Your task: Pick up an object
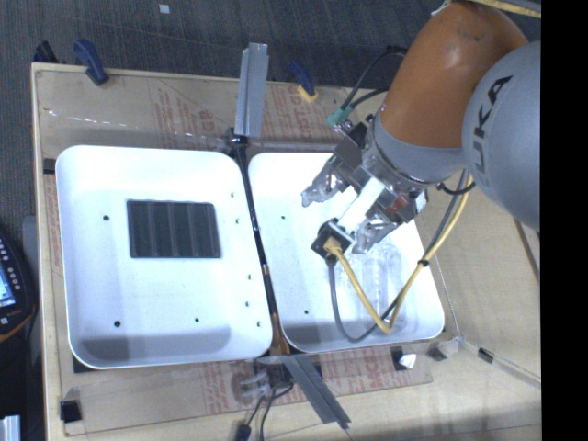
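Bench with two white bins point(83, 168): gripper point(344, 214) spread, holding nothing over right bin; clear plastic object point(381, 269) may slip.

Arm point(459, 90) runs off the right edge and covers the right bin's point(294, 274) far-right corner. Clear object point(378, 269) under the claw point(344, 211): too faint to identify. Claw opening unreadable.

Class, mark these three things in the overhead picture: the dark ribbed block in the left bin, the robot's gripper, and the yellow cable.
Dark ribbed block point(174, 229): camera view, middle of its top face.
Gripper point(342, 211): camera view, midway between its fingertips.
Yellow cable point(360, 294): camera view, its run over the right bin's floor.
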